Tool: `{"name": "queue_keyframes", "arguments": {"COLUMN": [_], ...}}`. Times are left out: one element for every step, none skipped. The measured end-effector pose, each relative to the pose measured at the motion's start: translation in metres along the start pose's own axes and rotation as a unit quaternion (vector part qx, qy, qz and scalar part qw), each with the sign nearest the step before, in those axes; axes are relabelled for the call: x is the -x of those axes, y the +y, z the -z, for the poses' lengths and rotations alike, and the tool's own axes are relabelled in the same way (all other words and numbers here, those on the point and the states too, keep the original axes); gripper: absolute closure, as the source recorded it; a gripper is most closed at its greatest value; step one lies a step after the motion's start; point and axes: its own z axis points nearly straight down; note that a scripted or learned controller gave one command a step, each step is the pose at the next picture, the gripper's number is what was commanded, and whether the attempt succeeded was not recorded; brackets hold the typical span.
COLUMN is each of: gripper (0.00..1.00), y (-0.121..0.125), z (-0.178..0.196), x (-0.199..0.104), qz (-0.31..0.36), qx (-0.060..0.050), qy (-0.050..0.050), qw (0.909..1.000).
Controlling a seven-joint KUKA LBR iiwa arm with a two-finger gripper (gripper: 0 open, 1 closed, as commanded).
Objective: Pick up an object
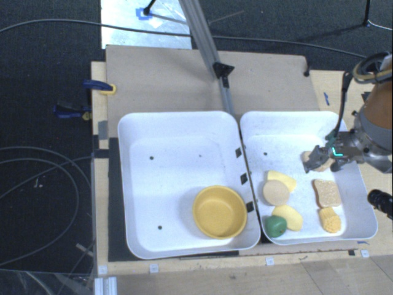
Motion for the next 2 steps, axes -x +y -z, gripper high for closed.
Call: {"name": "queue_keyframes", "arguments": {"gripper": [0.00,0.00], "y": [0.000,0.009], "z": [0.001,-0.047], "x": [0.000,0.003], "qz": [0.000,-0.002], "qx": [0.001,-0.002], "qy": [0.000,0.000], "qw": [1.0000,1.0000]}}
